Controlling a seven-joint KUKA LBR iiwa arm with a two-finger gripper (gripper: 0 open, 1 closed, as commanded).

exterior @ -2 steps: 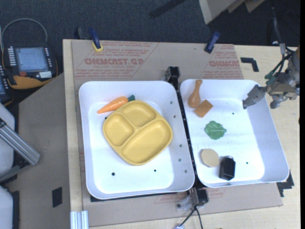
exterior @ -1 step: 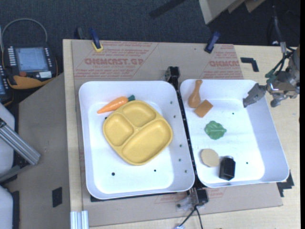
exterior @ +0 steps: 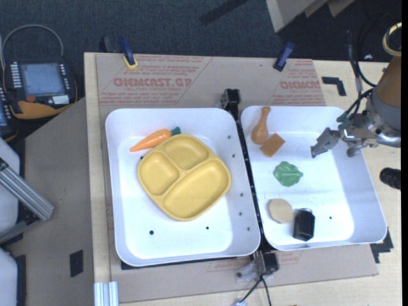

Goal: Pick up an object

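Five small objects lie in the right bin; nearest the gripper, seemingly spread and unladen, is the green lettuce piece, down-left.

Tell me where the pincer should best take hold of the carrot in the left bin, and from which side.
Probably across the thick orange middle of the carrot, coming straight down from above. It lies flat, pointing lower-left, green end toward the yellow divided plate. The plate's rim sits close on one long side, so the fingers would likely close more safely nearer the tapered tip, where bare bin floor lies on both sides.
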